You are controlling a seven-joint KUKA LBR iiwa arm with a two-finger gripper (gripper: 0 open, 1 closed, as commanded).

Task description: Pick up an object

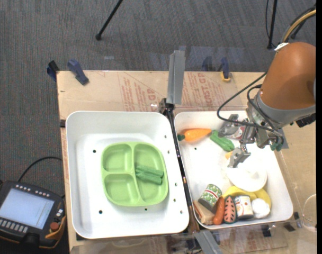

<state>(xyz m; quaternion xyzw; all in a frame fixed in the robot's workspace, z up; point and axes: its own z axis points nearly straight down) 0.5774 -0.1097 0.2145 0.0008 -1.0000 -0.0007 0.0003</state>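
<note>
My gripper (238,157) hangs over the right bin (286,187), just above the near-left rim of a white plate (252,179). I see nothing held in it. Behind it lie an orange carrot (196,135) and a green vegetable (222,141), with a small yellow piece (228,155) right beside the gripper. Along the bin's front edge sit a tin can (209,196), a banana (234,192), a second carrot (219,211), a small jar (243,206) and a white lump (261,209).
The left bin (81,142) holds a green divided plate (133,174) with a green bean-like piece (149,174) on it. A grey upright post (176,78) stands behind the divide between the bins. A teach pendant (26,209) lies at the lower left.
</note>
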